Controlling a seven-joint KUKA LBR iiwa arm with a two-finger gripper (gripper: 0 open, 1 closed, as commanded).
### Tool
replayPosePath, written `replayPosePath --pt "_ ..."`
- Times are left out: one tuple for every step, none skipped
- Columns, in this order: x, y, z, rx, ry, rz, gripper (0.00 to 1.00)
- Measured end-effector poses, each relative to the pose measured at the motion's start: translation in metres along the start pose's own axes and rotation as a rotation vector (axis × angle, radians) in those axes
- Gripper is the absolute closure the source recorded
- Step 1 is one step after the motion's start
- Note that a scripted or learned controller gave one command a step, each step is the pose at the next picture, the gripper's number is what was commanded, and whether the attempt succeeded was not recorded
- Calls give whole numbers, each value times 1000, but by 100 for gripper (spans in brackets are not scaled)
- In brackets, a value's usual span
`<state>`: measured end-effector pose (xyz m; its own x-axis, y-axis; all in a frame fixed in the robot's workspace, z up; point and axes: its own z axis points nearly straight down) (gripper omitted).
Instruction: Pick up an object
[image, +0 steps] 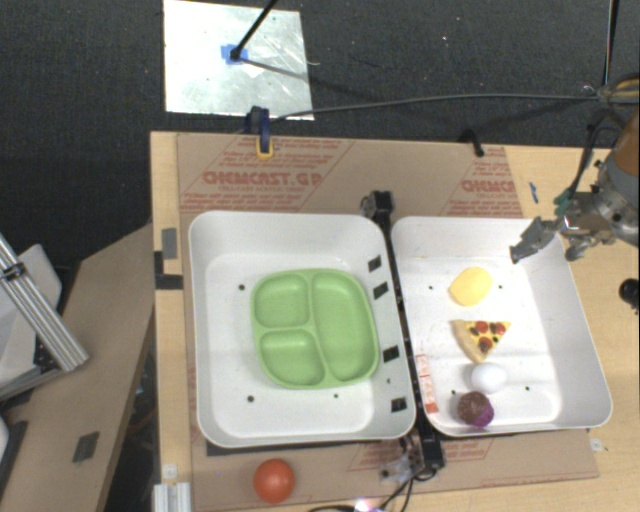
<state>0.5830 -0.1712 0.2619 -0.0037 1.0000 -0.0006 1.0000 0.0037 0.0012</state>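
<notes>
Cardboard-topped bench (300, 170), green plate (314, 328) in left bin (215, 300), gripper (548, 240) over right bin (580, 350), jaws spread, holding nothing

Even overhead light is falling softly, glare is washing out the crinkled silvery foil sheet (238, 58) (top left), and fine detail is blurring slightly.

camera: fixed overhead | slanted down | both bins (300, 225) framed

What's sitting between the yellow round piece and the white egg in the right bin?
In the camera view, the pizza slice lies between the yellow round piece and the white egg.
</notes>
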Motion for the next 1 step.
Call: replayPosePath --pt "-2 6 43 2 0 2 0"
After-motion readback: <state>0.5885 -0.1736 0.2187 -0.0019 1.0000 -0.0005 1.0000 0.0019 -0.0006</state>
